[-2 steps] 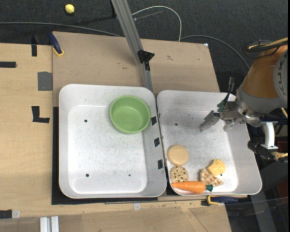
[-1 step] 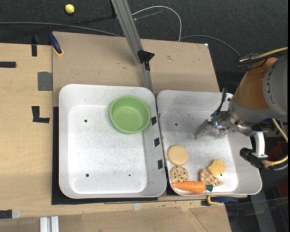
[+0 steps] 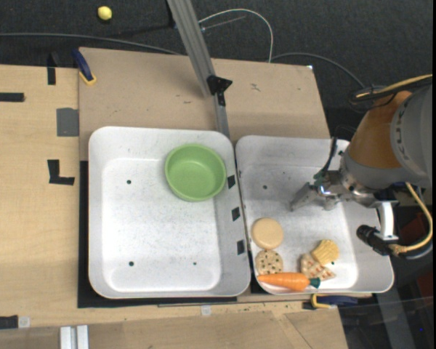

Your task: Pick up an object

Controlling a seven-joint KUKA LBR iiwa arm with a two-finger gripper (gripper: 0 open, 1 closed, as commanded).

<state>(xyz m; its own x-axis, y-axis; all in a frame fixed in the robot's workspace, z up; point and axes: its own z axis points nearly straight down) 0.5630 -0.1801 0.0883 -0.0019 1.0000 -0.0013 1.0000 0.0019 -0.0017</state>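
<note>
open floor in right bin (image 3: 291,158), food (image 3: 294,260) along near edge

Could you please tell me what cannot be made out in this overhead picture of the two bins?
- End effector in the camera view: too small and blurred to tell how its fingers stand.
- Arm: cut off by the right edge.
- Pale yellow toy and the red-and-white piece beside it in the right bin: too small to identify.
- Cookie: its lower edge seems hidden by the carrot.
- Green bowl in the left bin: clearly visible.
</note>
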